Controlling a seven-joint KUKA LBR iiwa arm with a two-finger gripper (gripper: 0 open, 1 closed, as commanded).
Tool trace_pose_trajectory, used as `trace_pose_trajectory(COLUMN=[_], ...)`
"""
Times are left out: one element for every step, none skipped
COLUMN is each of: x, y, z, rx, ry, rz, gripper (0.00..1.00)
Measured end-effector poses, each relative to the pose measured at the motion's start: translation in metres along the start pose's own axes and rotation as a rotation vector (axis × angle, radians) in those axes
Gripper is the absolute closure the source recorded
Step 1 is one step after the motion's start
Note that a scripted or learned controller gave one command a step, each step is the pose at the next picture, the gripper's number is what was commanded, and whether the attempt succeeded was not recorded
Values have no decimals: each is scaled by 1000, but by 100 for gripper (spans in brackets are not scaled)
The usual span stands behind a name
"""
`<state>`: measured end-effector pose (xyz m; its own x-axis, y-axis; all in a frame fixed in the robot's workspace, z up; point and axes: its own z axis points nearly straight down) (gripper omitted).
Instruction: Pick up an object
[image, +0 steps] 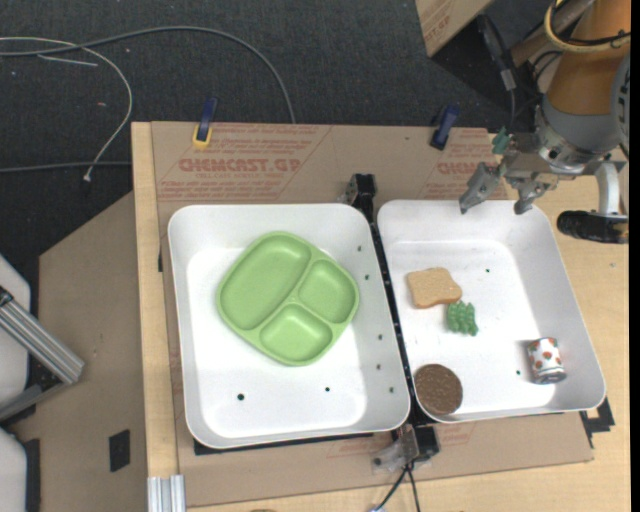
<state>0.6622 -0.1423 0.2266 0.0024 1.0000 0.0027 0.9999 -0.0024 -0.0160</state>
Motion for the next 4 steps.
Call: trace_pose_trajectory(x=[0,-8,-15,-14], y=[3,-3,1,2], z=[-9,45,103,144], rx=[-15,-9,-11,-10], ry=[-2,-1,-1,-1], rz=[-3,-1,-2,-4], gripper=[0,0,0,0])
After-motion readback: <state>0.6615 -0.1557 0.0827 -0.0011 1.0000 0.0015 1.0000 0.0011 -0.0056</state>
